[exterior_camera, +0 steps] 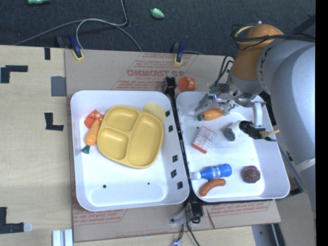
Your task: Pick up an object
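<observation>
My gripper (214,102) hangs over the back of the right bin (271,163), close to its far-left corner. Right below it, an orange carrot-like piece (211,115) rests against the gripper's underside; I cannot make out whether it is held. Further forward in the same bin lie a small grey object (228,133), a red and white packet (204,139), a blue bottle (212,172), a reddish sausage (211,186) and a dark red ball (251,174).
The left bin (123,193) holds a yellow divided plate (130,136), a pale yellow piece (154,110), a carrot (92,132) and a red item (93,118). A red-orange object (185,83) sits on the cardboard behind the bins.
</observation>
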Action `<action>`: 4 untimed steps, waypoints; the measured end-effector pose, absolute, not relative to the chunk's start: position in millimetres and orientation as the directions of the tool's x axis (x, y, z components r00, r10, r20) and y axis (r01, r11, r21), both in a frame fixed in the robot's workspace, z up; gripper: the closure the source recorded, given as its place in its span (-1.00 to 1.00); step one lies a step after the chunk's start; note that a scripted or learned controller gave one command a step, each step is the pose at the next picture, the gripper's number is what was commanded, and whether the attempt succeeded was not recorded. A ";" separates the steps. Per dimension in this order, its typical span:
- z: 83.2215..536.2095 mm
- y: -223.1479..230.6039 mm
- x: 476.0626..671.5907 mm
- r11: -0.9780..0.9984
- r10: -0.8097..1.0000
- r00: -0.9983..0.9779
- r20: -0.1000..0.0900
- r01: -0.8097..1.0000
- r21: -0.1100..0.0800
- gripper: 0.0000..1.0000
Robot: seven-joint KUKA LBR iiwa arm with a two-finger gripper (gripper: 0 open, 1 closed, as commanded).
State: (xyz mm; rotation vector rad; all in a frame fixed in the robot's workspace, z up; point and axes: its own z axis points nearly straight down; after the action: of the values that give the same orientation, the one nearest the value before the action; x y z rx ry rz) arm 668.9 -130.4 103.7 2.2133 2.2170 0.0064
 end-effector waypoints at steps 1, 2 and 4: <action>116.7 -129.6 670.9 0.004 1.000 -0.004 -0.005 1.000 0.014 1.00; 116.7 -129.1 671.0 0.004 1.000 -0.004 -0.004 1.000 0.014 -1.00; 86.1 -115.8 615.8 0.001 1.000 -0.001 -0.002 1.000 0.002 -1.00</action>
State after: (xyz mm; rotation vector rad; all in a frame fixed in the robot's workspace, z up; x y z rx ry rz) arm 615.8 -115.8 86.1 2.2177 2.2208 -0.0002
